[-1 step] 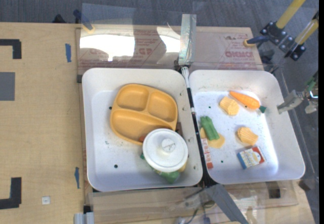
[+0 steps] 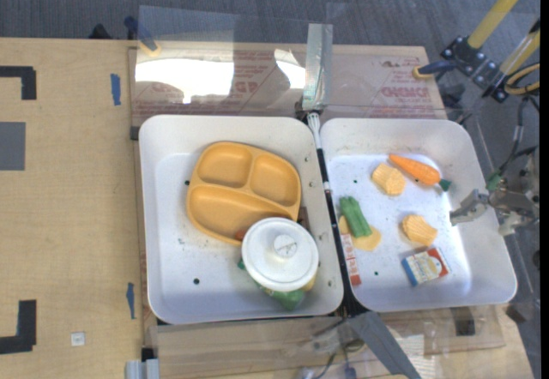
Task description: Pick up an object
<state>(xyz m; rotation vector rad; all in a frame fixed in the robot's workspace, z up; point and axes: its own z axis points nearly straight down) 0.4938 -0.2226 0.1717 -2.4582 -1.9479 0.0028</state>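
The right bin (image 2: 480,279) holds several small items. An orange toy carrot (image 2: 416,169) lies at the back, with a yellow chunk (image 2: 389,180) just left of it. A green pickle-shaped piece (image 2: 353,216) rests near the bin's left wall, partly over a flat yellow piece (image 2: 370,239). Another yellow chunk (image 2: 419,230) sits mid-right. A small red, white and blue carton (image 2: 425,266) lies near the front. In the left bin (image 2: 159,223) an orange divided plate (image 2: 244,189) lies tilted, and a white-lidded green cup (image 2: 280,254) leans on its front edge.
A metal bracket-like part (image 2: 470,207) juts over the right bin's right rim. A clear plastic sheet (image 2: 223,69) and a grey upright strip (image 2: 316,69) stand behind the bins. A yellow pole with a black clamp (image 2: 480,51) is at the top right.
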